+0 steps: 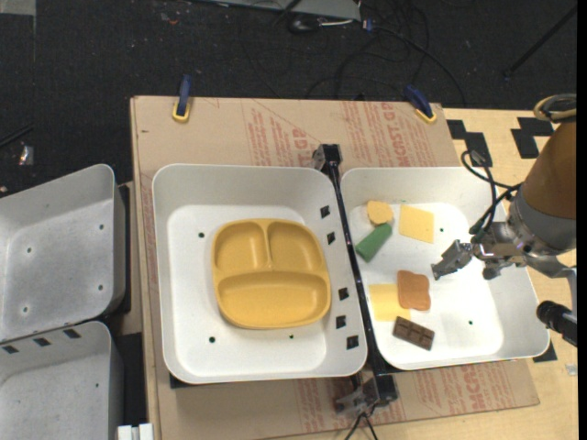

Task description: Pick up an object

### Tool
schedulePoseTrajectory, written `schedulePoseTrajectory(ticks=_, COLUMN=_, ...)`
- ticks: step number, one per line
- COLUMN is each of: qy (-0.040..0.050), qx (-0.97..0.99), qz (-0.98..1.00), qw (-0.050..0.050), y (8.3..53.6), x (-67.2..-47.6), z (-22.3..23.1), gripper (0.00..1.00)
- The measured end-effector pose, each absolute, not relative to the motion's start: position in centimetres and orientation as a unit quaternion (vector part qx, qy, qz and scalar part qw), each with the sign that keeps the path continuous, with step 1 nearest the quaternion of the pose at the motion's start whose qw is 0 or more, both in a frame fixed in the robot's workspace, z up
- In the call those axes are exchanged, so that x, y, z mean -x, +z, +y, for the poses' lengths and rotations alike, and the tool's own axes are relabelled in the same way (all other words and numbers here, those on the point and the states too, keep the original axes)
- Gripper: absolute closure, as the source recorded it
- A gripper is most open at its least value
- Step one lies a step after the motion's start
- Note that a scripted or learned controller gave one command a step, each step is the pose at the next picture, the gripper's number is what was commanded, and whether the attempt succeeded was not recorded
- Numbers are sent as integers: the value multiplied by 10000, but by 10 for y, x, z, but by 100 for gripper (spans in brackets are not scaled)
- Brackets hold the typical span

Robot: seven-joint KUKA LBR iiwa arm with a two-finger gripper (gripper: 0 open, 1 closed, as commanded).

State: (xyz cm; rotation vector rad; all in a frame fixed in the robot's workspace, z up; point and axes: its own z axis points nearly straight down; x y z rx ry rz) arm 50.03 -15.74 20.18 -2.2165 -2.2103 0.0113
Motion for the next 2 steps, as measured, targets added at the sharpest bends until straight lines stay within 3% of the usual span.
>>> schedulePoseTrajectory(ticks=1, qy=3, qx=7069, qz=-7073, qw=6, y=207, x=-503, z=-157, gripper=0)
schedulePoseTrajectory(ticks=2, qy=12, qx=7074, qz=-7069, qw=22, y=164, x=-503, z=-154, gripper=0)
